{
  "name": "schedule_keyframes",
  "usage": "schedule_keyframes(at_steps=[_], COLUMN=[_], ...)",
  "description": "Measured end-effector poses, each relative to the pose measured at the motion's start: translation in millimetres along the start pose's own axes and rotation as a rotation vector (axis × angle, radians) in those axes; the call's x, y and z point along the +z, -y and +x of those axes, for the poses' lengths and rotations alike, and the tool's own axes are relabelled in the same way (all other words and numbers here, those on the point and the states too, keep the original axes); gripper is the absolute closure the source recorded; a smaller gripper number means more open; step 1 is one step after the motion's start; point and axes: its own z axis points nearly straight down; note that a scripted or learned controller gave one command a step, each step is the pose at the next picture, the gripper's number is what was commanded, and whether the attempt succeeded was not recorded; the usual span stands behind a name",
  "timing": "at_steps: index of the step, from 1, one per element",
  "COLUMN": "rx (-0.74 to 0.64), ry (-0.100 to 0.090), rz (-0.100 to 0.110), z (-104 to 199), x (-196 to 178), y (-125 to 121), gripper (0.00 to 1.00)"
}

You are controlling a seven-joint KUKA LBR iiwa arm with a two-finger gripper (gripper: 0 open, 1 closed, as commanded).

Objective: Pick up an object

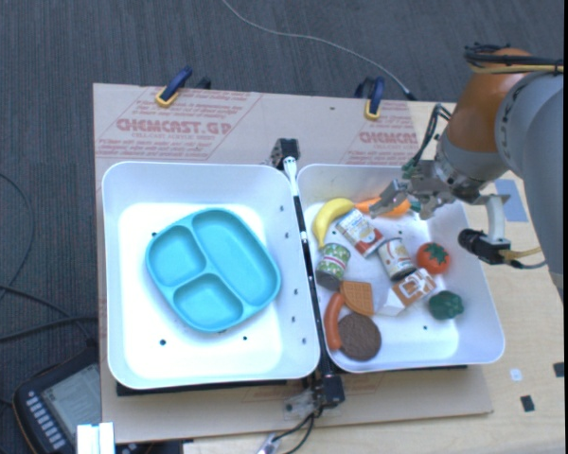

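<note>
- The bench board is the largest thing under me, a brown sheet printed with red lettering, clamped at its far edge by two blue-and-yellow clamps; its margins run free around both bins.
- My arm comes in from the right, grey with the orange band above the wrist, and hangs over the far right corner of the right bin.
- The left bin carries a blue divided plate near its middle, with bare white floor all round it out to the rim.
- The right bin is crowded in its left and middle; the open floor lies along its near edge and the near right corner.
- My gripper sits low over the far part of the right bin, just beside an orange carrot-like piece; I cannot tell how wide it stands, and I see nothing between its tips.
- The things I could pick lie in the right bin: a banana by the dividing rim, a small carton, a green-labelled can and a second can.
- Nearer the front are a sausage against the left wall, a waffle and a dark round cookie.
- To the right, a tomato, a small packet and a green broccoli-like piece sit close to the right wall.
</note>
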Motion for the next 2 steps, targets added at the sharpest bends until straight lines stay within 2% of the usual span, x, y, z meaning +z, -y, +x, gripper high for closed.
schedule_keyframes(at_steps=[1,2], rx=[0.0,-0.001], ry=[0.0,0.001], rz=[-0.001,0.0], z=[-0.1,-0.1], x=[-10.0,-9.8], y=[-0.3,-0.2], gripper=[1.0,0.0])
